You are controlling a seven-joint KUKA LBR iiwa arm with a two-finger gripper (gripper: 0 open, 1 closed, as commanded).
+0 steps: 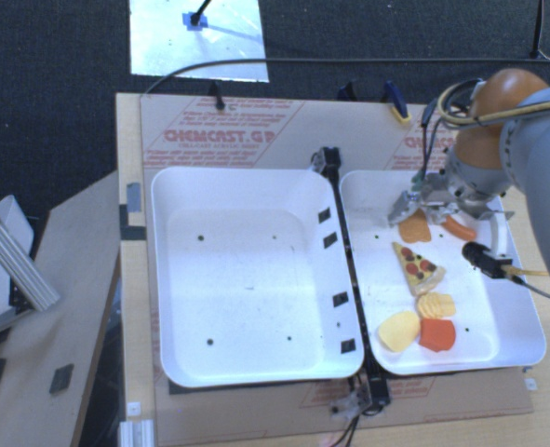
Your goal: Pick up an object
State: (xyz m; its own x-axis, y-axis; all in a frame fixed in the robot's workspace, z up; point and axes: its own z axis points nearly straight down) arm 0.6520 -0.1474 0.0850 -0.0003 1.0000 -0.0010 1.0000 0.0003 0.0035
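Orange toy piece point(415, 228) under the claw point(427, 205) looks light, stiff and flat; better to pinch its thin edges. I cannot tell the claw's state.

We see the gripper point(422, 205) low over the far end of the right bin point(516, 343), with the left bin point(172, 250) well off to its left. A round piece point(414, 228) lies just beneath it, and a long piece point(460, 228) just to its right. Nearer the camera lie a pizza slice point(418, 266), then a ridged chip point(435, 304), a flat disc point(398, 330) and a square block point(437, 334).
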